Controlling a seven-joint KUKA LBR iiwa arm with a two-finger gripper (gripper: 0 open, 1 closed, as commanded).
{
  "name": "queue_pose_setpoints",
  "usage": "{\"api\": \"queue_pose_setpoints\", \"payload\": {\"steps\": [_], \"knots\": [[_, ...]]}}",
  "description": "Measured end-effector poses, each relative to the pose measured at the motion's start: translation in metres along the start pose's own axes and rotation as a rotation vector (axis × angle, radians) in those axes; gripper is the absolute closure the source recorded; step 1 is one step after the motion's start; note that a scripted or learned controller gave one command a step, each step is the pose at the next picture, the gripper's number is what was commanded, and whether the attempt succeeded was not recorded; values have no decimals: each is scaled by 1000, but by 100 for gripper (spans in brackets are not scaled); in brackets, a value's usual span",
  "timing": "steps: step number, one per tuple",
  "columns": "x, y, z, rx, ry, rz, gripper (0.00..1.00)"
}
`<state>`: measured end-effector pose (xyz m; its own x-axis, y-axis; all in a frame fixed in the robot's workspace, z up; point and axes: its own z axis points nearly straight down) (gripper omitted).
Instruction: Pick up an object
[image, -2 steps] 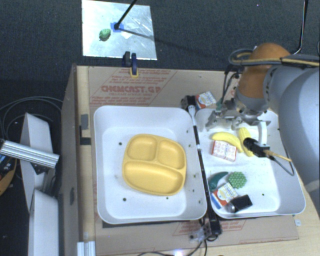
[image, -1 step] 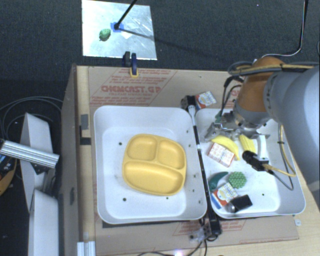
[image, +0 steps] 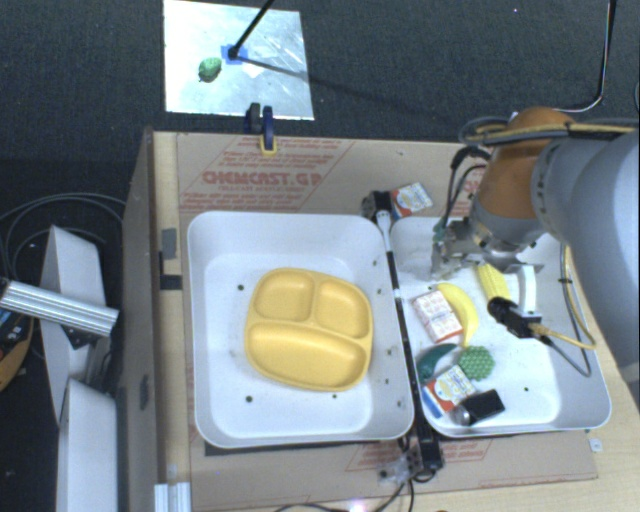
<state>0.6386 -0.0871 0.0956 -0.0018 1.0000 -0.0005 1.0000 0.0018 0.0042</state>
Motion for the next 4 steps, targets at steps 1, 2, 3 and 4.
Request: {"api": "queue_pose_setpoints", "payload": {"steps": [1, 2, 3, 4], "knots": [[0, 0, 0, 0, 0, 0, 0], [-2, -31, 11, 4, 0, 0, 0], [-2, -30, 0, 1, 0, -1, 100], [57, -54, -90, 0, 1, -3, 100]]}}
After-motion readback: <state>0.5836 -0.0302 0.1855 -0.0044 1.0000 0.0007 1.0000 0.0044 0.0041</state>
